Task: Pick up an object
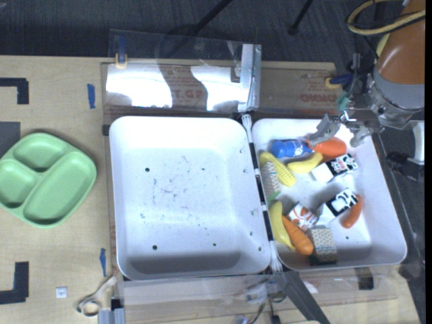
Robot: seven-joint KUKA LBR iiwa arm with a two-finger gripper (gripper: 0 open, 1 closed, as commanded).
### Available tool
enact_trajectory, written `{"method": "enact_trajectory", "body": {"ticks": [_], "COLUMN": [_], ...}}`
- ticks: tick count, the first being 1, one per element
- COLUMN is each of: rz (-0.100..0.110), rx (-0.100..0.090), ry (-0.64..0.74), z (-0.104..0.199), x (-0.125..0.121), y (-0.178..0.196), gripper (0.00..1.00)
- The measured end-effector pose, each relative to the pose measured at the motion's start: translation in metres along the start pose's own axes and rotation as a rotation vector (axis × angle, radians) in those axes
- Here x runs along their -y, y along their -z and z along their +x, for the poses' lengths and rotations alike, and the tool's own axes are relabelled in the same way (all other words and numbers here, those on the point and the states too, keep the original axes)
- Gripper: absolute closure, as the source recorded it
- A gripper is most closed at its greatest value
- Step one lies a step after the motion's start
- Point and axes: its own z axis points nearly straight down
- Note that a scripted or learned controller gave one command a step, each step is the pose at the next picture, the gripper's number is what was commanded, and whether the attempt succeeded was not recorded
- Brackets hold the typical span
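The right bin (385, 245) holds a heap of toy food and small boxes. Near its back lie a blue item (286, 147), a yellow banana (305, 164), a corn cob (284, 175) and an orange-red piece (330, 147). Two black-and-white boxes (343, 165) (340, 202), an orange-red sausage shape (352, 215), a carrot (298, 234) and a grey block (325, 244) lie nearer the front. My gripper (341, 132) hangs over the bin's back right corner, just above the orange-red piece. Its fingers are spread open with nothing between them.
The left bin (135, 140) sits beside the right one, a ridge between them. A green divided plate (44, 178) rests on the wooden bench at far left. A clear panel (182, 79) with a metal post stands behind the bins. Cables loop at top right.
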Motion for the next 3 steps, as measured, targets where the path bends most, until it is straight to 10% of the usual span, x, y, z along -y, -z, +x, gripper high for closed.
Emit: {"method": "enact_trajectory", "body": {"ticks": [2, 3], "rz": [-0.004, -0.001], "rx": [0.001, 0.0], "ry": [-0.018, 0.079], "z": [-0.084, -0.094], "x": [-0.086, -0.03], "y": [-0.192, -0.193], "gripper": [0.0, 0.0]}}
